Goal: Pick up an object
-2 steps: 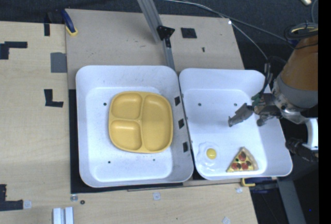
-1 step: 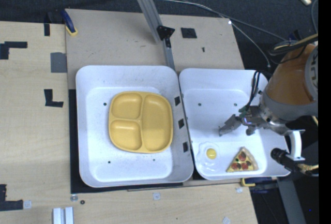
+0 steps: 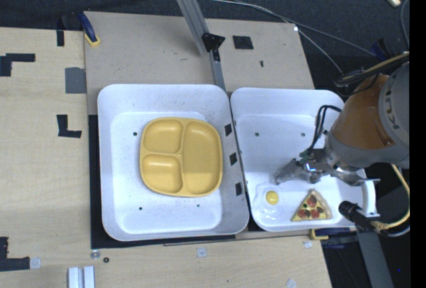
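Gripper (image 3: 287,173) low in the right bin (image 3: 279,107), fingers look nearly together w/ nothing seen between them. Toy fried egg (image 3: 271,198) just below-left of the gripper, apart from it. Toy pizza slice (image 3: 312,207) right of the egg, near the bin's front edge. Yellow divided plate (image 3: 180,156) in the left bin (image 3: 120,147), well apart from the gripper.

Bench (image 3: 166,47): tan board that carried both bins, with dark tape marks.
Left bin (image 3: 120,147): lay on the bench, touching the other along its inner edge.
Right bin (image 3: 279,120): lay on the bench beside it.
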You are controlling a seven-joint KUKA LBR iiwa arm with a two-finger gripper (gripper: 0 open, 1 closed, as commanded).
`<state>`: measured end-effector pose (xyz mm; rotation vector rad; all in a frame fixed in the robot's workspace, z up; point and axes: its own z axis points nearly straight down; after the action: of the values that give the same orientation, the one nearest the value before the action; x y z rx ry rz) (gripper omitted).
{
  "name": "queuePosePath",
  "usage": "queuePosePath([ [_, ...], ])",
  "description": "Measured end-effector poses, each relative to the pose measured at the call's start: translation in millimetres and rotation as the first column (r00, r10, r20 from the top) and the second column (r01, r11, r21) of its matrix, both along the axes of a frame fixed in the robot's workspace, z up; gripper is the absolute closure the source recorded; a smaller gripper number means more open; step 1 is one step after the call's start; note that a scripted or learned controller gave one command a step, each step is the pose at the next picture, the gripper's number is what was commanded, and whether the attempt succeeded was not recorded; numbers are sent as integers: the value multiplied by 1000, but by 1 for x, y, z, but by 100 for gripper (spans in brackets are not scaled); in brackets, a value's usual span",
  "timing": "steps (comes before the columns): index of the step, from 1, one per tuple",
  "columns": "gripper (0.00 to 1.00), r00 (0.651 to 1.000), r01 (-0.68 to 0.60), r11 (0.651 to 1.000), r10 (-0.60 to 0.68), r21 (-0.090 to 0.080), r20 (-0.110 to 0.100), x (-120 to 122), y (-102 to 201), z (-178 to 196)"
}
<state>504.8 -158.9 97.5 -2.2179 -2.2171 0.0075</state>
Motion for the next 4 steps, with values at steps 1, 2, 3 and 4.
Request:
queuePosePath([
  [1, 100, 1000, -2, 1000, 2, 2, 3, 1, 2, 13],
  [2, 100, 1000, -2, 1000, 2, -1, 10, -3, 5, 74],
  [3, 100, 1000, -1, 1000, 1, -3, 12, -5, -5, 130],
  [4, 100, 1000, -2, 1000, 2, -2, 10, -4, -5, 165],
])
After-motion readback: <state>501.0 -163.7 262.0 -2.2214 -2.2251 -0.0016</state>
